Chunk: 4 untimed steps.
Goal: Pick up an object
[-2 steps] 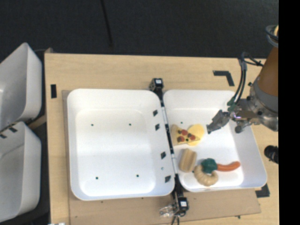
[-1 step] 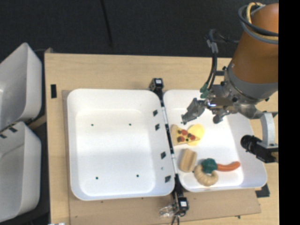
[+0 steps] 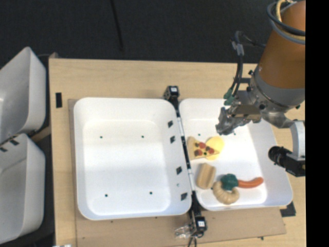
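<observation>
Several toy foods lie in the right bin (image 3: 267, 138). A yellow pizza slice (image 3: 204, 147) with red dots sits near the divider. A tan bread roll (image 3: 205, 175) is below it. A green piece (image 3: 228, 180) rests on a beige croissant shape (image 3: 226, 194), and an orange carrot (image 3: 250, 182) lies to their right. My gripper (image 3: 226, 125) hangs over the right bin, just above and right of the pizza slice. Nothing shows between its fingers.
The left bin (image 3: 123, 158) sits beside the right one, with a black-clipped divider (image 3: 180, 148) between them. White boxes (image 3: 18, 138) stand at the left edge. A black fitting (image 3: 284, 158) juts over the right bin's right rim.
</observation>
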Tool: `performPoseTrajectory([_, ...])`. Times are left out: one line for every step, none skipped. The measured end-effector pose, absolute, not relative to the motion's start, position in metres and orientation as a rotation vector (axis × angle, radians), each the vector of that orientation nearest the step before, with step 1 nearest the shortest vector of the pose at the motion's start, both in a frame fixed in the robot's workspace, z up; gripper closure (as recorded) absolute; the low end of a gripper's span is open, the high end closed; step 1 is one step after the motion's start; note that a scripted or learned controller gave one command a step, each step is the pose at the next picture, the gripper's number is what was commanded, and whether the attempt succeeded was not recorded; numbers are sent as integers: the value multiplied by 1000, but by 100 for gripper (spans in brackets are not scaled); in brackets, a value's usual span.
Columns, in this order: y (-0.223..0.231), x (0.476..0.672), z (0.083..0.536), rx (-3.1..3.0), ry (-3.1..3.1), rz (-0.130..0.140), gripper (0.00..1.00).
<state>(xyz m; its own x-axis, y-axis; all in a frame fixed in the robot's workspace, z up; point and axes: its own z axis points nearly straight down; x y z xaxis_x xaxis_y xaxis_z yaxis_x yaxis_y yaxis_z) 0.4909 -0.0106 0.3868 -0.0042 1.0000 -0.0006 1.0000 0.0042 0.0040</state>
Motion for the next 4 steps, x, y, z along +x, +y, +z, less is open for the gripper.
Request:
performPoseTrajectory([0,490,341,2222,2222,-3,100])
performPoseTrajectory([0,490,344,2222,2219,2,0])
performPoseTrajectory([-1,491,355,2217,2220,5,100])
performPoseTrajectory([-1,491,354,2220,2219,4,0])
